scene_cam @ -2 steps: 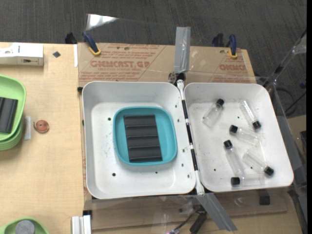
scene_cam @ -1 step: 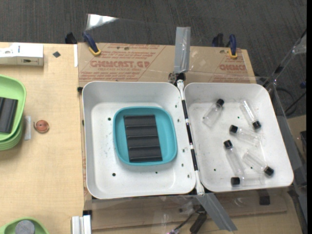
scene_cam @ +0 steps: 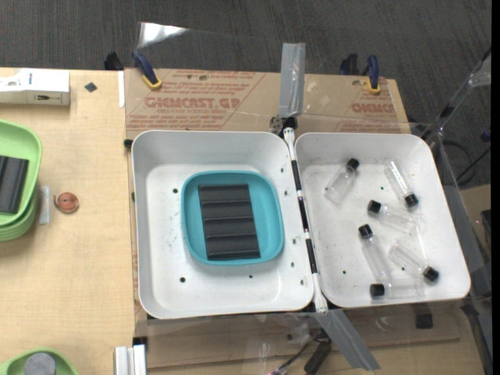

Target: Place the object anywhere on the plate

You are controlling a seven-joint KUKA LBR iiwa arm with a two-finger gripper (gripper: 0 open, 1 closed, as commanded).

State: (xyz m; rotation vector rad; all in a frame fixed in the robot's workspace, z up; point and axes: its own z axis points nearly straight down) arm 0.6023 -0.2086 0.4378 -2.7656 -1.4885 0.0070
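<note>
At the near left corner of the table (scene_cam: 78, 287) lies a green round lid (scene_cam: 35, 363), cut by the picture's edge. Two white bins stand side by side on a cardboard sheet (scene_cam: 211, 100).

The right bin (scene_cam: 344, 276) holds six clear vials with black caps, all lying flat and apart from the plate. One vial (scene_cam: 394, 288) is at the bin's near edge, and a second vial (scene_cam: 414, 262) lies just behind it, toward the right wall. Three more are in the middle, and the last vial (scene_cam: 341, 182) lies toward the far left corner of this bin.

In the middle of the left bin (scene_cam: 160, 287) sits the teal plate (scene_cam: 191, 209). A dark ribbed block (scene_cam: 228, 221) covers most of its inside.

On the table's left edge is a green dish (scene_cam: 19, 143), with a small brown disc (scene_cam: 67, 202) beside it. Farther back lies a white box (scene_cam: 35, 87). Two blue clamps (scene_cam: 146, 69) grip the far edge of the cardboard.

How far the tool is open, and whether it holds something, I cannot tell.
</note>
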